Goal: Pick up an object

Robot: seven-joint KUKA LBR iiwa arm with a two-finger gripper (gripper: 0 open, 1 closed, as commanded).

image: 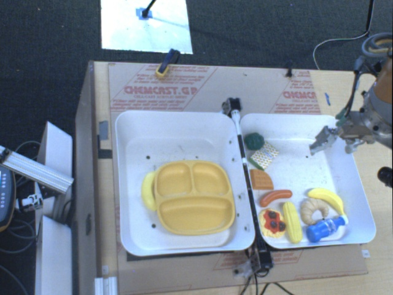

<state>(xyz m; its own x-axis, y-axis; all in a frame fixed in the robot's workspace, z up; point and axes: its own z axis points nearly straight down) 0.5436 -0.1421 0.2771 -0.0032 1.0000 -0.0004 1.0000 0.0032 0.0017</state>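
Observation:
The right bin (350, 183) holds several toy foods. At its left side lie a green vegetable (253, 141), a checked wafer (264, 156) and an orange toast slice (261, 179). Along the front are a sausage (276, 196), a pizza slice (272, 222), a corn cob (291, 221), a croissant (314, 210), a banana (326, 198) and a blue bottle (325, 227). My gripper (322, 140) hangs over the bin's back right part, above bare floor, apart from every item. Nothing is in it.
The left bin (135, 165) carries a yellow divided plate (194, 196) with a yellow banana-like piece (148, 190) at its left side. A divider rail (242, 158) runs between the bins. The arm (374, 112) reaches in from the right edge.

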